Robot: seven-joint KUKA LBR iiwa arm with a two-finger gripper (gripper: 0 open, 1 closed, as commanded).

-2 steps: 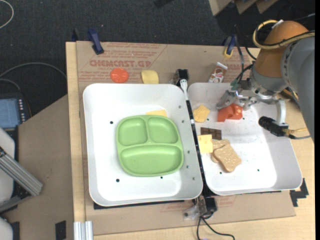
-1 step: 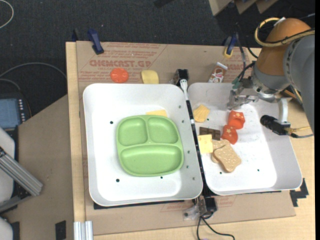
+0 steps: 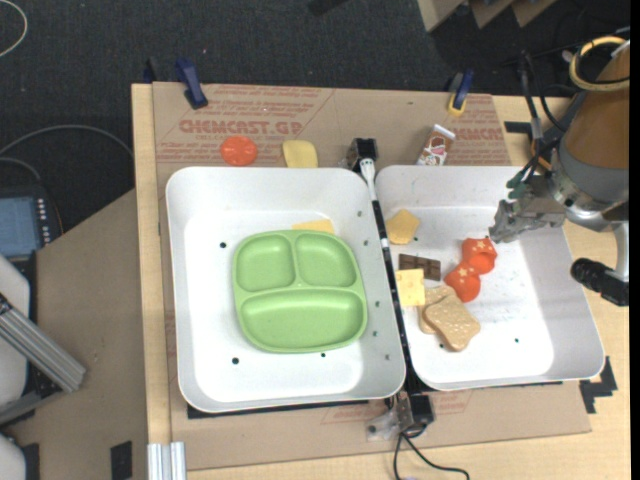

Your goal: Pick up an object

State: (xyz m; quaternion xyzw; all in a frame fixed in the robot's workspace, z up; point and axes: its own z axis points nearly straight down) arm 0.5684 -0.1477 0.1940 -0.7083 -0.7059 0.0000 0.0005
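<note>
Bins sit side by side on my worktop [image 3: 150, 298], both shallow and white. The left bin [image 3: 200, 268] holds a green divided plate [image 3: 298, 290] with three compartments, lying flat near the middle. A pale yellow piece [image 3: 314, 226] lies just behind the plate's far rim, touching or nearly touching it.

The right bin [image 3: 540, 338] carries the small things. A tan wedge [image 3: 403, 226] lies near its left wall, toward the back. In front of that is a dark brown block [image 3: 420, 265], then a yellow square [image 3: 410, 287] just beside the wall, and a slice of toy bread [image 3: 450, 322] close to the square's right corner. Two red pieces [image 3: 471, 268] lie together to the right of the brown block, one behind the other.

My tool [image 3: 497, 228] hangs over the back right part of this bin, its tips just above and beside the rear red piece. Whether they are apart or together I cannot tell, and nothing is visibly caught between them.

Behind the bins, on the cardboard [image 3: 330, 113], lie an orange round piece [image 3: 239, 150], a yellow lump [image 3: 299, 154] and a small brown and white carton [image 3: 435, 145].
</note>
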